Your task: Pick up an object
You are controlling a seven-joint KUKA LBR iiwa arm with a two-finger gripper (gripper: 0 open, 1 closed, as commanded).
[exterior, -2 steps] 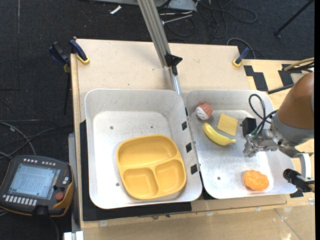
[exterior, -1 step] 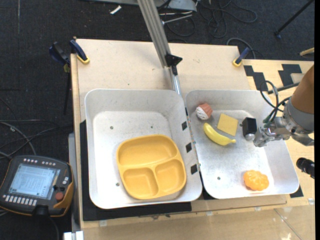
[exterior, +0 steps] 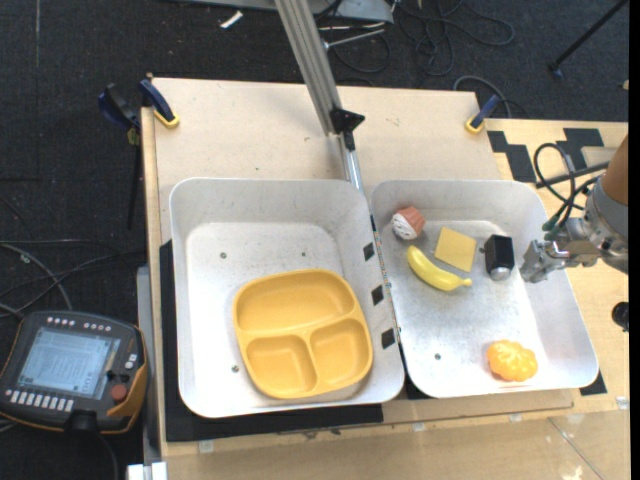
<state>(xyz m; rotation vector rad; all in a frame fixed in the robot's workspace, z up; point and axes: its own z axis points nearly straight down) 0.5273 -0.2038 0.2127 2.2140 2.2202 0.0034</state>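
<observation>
Just beside gripper (exterior: 530, 265): black block (exterior: 498, 255).

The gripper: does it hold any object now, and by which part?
Nothing is held. The gripper is at the right bin's right edge, apart from the black block beside it.

Floor: dark carpet (exterior: 70, 58) strewn with black cables (exterior: 440, 28).
Furniture: pale wooden bench (exterior: 250, 133).
Lower left: grey handheld control pendant (exterior: 70, 368).

no legible text, label, number anywhere (pendant (exterior: 70, 368) screen too small to read).
</observation>
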